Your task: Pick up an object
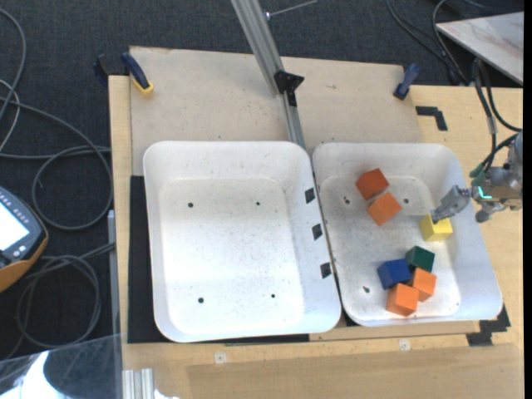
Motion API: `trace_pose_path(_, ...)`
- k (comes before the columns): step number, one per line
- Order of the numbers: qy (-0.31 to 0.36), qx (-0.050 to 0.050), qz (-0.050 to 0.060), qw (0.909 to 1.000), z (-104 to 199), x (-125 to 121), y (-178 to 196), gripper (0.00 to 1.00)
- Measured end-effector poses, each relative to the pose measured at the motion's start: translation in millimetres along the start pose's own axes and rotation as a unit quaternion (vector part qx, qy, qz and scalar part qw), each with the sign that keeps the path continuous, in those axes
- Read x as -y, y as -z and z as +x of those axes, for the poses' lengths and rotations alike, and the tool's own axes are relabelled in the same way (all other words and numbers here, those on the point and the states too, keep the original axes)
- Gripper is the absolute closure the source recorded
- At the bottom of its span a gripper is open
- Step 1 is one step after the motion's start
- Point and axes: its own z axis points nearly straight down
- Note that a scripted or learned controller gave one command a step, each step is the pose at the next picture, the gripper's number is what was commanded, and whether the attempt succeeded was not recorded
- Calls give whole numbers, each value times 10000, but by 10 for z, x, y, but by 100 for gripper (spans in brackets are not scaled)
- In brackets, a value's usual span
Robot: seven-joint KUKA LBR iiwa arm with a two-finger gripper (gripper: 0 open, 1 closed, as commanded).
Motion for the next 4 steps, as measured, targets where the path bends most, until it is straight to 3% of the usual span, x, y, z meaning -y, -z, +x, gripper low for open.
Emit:
trace_pose_path(1,6,7,-24,10000,2,-10,23,0)
trace_pose_path(3,6,-4,7,10000,106,-109,-960,0)
trace_pose_path(4,2,2,-3,10000,111,-106,-1253,0)
